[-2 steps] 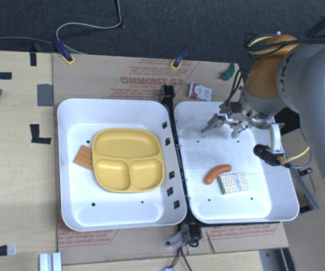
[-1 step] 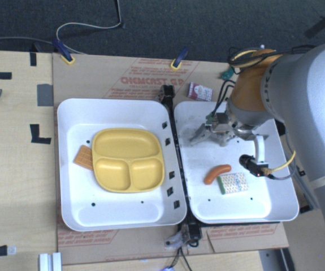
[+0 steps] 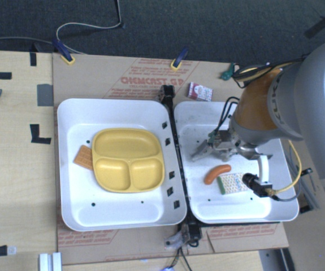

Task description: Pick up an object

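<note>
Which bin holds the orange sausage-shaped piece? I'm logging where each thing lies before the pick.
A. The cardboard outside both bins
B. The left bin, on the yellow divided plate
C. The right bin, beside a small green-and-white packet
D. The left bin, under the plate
C: the orange sausage-shaped piece lies on the floor of the right bin, just left of the small green-and-white packet; the yellow divided plate sits in the left bin.

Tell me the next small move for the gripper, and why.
Probably shift the gripper a little toward the sausage, then lower. It sits over bare floor of the right bin, with the sausage just beside it and nothing between its jaws.
</note>
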Controlling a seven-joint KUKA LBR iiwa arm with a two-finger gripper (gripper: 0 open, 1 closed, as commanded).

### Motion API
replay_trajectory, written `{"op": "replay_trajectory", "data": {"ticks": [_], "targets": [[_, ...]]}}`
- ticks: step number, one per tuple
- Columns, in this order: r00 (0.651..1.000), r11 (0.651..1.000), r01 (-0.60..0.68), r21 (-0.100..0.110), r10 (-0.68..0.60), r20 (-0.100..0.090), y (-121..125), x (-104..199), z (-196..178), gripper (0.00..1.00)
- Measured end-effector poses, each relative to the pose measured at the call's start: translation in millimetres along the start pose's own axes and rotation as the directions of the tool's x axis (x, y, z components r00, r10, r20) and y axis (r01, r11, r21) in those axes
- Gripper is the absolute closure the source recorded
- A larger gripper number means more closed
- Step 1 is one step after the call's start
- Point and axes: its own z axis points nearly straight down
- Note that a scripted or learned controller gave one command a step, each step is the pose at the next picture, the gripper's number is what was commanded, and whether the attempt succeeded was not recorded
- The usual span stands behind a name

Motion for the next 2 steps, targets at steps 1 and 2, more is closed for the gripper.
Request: {"op": "replay_trajectory", "data": {"ticks": [1,2], "targets": [[1.0,1.0,-0.001,-0.003,0.001,0.001,-28.6,9.8,-0.4,0.0],[1.0,1.0,0.0,-0.005,0.0,0.001,-45.6,11.0,-0.6,0.0]]}}
